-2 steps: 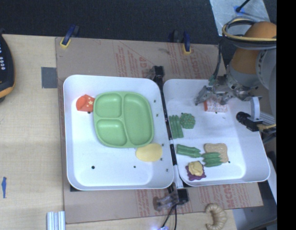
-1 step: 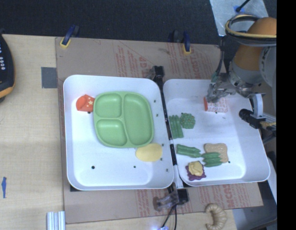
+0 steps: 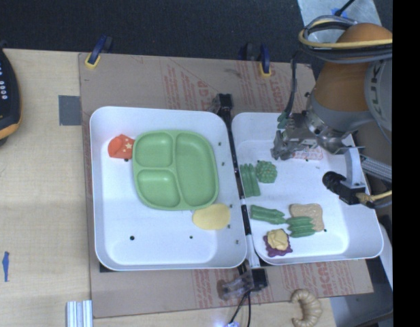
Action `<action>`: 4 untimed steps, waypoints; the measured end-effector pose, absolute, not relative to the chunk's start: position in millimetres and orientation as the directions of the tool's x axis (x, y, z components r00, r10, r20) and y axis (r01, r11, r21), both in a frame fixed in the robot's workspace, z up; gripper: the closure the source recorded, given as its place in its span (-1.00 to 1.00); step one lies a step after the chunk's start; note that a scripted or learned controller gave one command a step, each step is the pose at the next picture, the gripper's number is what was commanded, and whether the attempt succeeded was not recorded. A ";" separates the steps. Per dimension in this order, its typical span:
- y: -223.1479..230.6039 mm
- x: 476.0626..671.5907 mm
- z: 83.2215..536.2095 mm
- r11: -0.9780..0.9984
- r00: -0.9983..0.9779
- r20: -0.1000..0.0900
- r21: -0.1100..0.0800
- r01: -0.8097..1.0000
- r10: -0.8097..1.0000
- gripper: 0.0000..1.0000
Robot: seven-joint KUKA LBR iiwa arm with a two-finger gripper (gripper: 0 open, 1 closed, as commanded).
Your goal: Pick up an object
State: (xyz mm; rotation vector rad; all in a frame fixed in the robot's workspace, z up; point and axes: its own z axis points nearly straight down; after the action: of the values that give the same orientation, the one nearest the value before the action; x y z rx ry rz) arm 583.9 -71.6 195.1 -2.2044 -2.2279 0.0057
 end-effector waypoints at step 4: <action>-156.4 633.3 96.7 0.008 -0.008 -0.003 0.000 1.000 1.000 -1.00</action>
State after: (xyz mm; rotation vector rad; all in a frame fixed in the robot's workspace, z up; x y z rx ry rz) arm 633.3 -156.4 96.7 -2.2140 -2.2315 0.0039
